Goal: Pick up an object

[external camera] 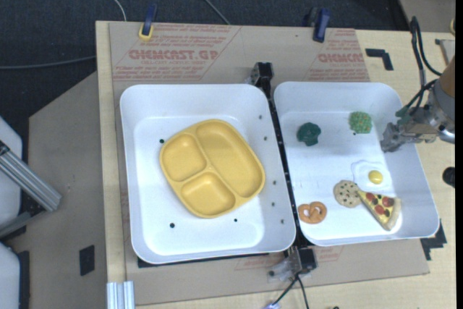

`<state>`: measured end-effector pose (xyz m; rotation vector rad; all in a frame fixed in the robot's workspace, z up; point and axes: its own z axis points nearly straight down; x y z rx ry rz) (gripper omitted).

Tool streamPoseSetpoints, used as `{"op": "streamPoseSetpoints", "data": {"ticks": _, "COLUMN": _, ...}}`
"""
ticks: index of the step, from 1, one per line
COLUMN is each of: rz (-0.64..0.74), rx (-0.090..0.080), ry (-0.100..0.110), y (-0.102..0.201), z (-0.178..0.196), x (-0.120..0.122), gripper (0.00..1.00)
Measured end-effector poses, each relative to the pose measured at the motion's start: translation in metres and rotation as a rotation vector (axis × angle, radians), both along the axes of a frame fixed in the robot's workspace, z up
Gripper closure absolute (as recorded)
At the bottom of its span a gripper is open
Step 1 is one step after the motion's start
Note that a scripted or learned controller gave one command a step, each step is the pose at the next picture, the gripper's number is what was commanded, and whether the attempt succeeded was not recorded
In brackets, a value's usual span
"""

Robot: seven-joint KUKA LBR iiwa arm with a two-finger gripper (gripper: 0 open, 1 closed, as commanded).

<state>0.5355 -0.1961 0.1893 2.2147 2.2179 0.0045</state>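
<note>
The right bin (340,99) holds several toy foods: a dark green broccoli (309,133), a light green broccoli (360,122), a fried egg (372,175), a cookie (347,193), a pretzel (312,212) and a pizza slice (382,208). My gripper (396,135) hangs over the right bin's right side, just right of the light green broccoli and above the egg. Nothing is seen in its grasp.
A yellow divided plate (210,167) lies in the left bin (137,112). A black divider (278,155) runs between the two bins. Blue clamps (319,24) hold the cardboard base at the back. Cables trail at the right behind the arm.
</note>
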Motion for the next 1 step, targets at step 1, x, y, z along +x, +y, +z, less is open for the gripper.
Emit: {"op": "streamPoseSetpoints", "data": {"ticks": 1, "rz": -0.001, "rx": -0.001, "ry": -0.002, "y": -0.0047, "z": 0.0634, "x": -0.0016, "gripper": 1.00}}
